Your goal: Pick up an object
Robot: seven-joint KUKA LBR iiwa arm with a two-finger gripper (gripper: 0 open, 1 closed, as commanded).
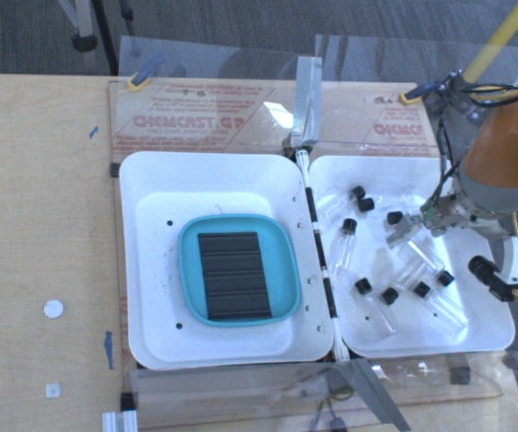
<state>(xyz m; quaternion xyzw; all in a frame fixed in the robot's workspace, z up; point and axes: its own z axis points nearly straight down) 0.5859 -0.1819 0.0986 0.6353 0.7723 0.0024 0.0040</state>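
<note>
Several clear vials with black caps lie scattered in the right bin (484, 331). One vial (344, 244) lies near the divider, and others (419, 266) sit in the middle and front right (448, 310). Loose-looking black caps (363, 286) dot the floor. My gripper (410, 229) hangs low over the bin's right middle, its tip beside a black-capped vial (395, 217). Nothing can be made out in its grip. The grey arm with its orange band (502, 151) reaches in from the right.
The left bin (150, 196) holds a teal tray (191, 241) with a dark ribbed block (233, 275) in it. A grey divider (317, 241) runs between the bins. Clear plastic sheeting (204, 115) stands behind them. A black fitting (491, 275) hangs off the arm.
</note>
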